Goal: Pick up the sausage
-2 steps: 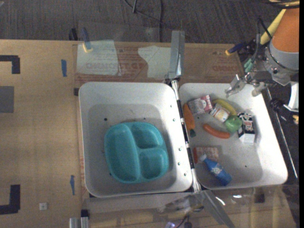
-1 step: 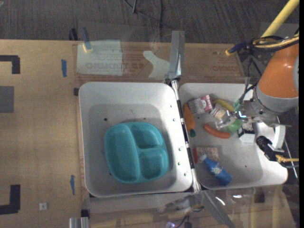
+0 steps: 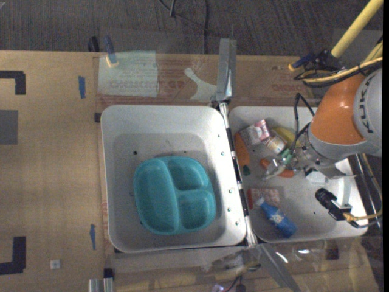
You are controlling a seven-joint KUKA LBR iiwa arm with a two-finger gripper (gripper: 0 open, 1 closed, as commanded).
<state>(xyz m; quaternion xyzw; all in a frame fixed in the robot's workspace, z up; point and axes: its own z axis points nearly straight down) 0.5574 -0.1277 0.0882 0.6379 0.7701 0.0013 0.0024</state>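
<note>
1. The bench [image 3: 48,181] is a tan board that carries both bins; black angle marks and short blue tape strips lie on its left part.
2. The left bin [image 3: 115,126] is a shallow white tub, and the right bin [image 3: 304,215] sits just beside it, the two meeting along a central rim.
3. The arm [image 3: 349,117] comes in from the right, its orange band and grey body hanging over the right bin's upper right corner and hiding that part of the floor.
4. A teal divided tray [image 3: 174,194] lies flat in the left bin, slightly turned, with its compartments facing up.
5. The gripper [image 3: 281,165] is low over the middle of the right bin, among the clutter. I cannot tell whether it is clenched or released; the metal parts blur together there.
6. A blue bottle-like item [image 3: 278,218] lies tilted near the right bin's lower edge, touching or just beside a small reddish packet [image 3: 265,195].
7. The sausage [image 3: 242,151], an orange-red stick, lies along the right bin's left wall, near the gripper but apart from it.
8. A pink-and-white can [image 3: 256,131] and a yellow piece [image 3: 284,134] lie just above the gripper, crowding it.
9. A small orange-red piece [image 3: 285,173] lies directly under the gripper; its shape is unclear.
</note>
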